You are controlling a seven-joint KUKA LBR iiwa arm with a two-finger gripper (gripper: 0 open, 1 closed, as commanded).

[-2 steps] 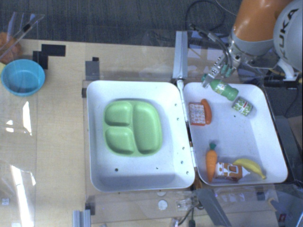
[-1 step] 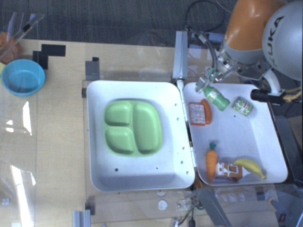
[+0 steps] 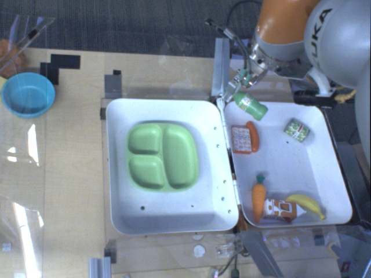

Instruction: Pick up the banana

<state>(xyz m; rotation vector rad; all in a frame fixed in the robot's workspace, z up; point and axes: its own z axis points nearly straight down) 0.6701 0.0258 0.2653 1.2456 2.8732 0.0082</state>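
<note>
The claw (image 3: 243, 79) is seen at the top edge of the right bin (image 3: 331, 155), under the orange band of the arm (image 3: 313, 22). Whether it is spread or closed cannot be told from the view. A green bottle (image 3: 250, 106) is observed just below the claw, lying tilted at the bin's top left corner; no grasp on it can be confirmed.

All further positions are taken relative to the right bin. A red packet (image 3: 243, 139) is noted near its left wall, just below the bottle. A small green and white carton (image 3: 297, 130) is recorded in the upper right part, well apart from the packet. A carrot (image 3: 258, 196) is found upright in the lower left part, its green top pointing up. A brown and white box (image 3: 279, 210) is seen lying beside the carrot on its right, touching it. The banana (image 3: 306, 205) is located at the bin's lower right, lying against the box's right end, well apart from the claw.

To the left of the right bin, a second white bin (image 3: 116, 172) is recorded, adjoining it and holding a green divided tray (image 3: 163, 156). Further left, on the table (image 3: 58, 184), a blue bowl (image 3: 28, 94) is noted near the upper left corner.
</note>
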